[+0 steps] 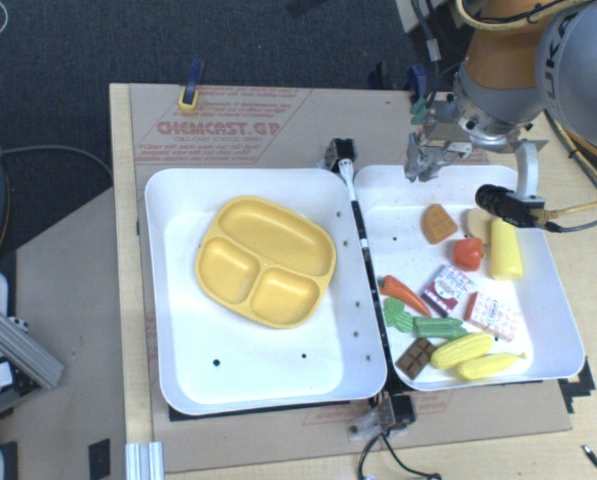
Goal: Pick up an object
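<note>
Pincer (424,164), grip state unclear, above right bin (568,298); one yellow tray (265,261) in left bin (178,298).

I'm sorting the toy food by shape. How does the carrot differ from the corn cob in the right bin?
The carrot is orange, slim and tapering; the corn cob is yellow, thicker and blunt-ended. The carrot lies near the divider by the bin's middle; the corn cob lies closer to the near edge, beside a banana. Both lie flat at a slant in the right bin.
</note>
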`<state>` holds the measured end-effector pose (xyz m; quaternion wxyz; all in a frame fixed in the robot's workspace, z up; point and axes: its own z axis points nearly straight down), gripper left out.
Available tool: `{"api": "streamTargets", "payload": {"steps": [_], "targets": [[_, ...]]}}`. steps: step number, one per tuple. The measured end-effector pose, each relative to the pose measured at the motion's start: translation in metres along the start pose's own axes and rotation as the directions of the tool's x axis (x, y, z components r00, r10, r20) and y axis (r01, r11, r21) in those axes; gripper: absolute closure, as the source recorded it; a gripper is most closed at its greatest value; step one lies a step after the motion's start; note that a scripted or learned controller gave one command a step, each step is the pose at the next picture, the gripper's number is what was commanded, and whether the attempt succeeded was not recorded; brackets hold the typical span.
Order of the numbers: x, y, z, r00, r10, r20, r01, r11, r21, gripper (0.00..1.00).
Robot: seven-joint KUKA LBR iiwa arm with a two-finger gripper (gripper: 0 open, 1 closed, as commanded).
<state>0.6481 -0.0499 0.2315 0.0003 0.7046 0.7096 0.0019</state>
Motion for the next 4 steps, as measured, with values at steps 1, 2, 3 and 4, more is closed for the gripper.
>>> {"api": "streamTargets", "payload": {"steps": [1, 2, 3, 4], "targets": [[-0.015, -0.001, 0.017, 1.0, 0.008, 0.003, -0.008, 1.0, 0.006, 1.0], [-0.006, -0.006, -0.001, 1.0, 0.006, 0.002, -0.006, 1.0, 0.0, 1.0], [-0.017, 0.006, 0.0, 1.0, 0.007, 0.003, -0.007, 1.0, 0.0, 1.0], [-0.005, -0.003, 0.014, 1.0, 0.006, 0.002, -0.006, 1.0, 0.006, 1.0]]}}
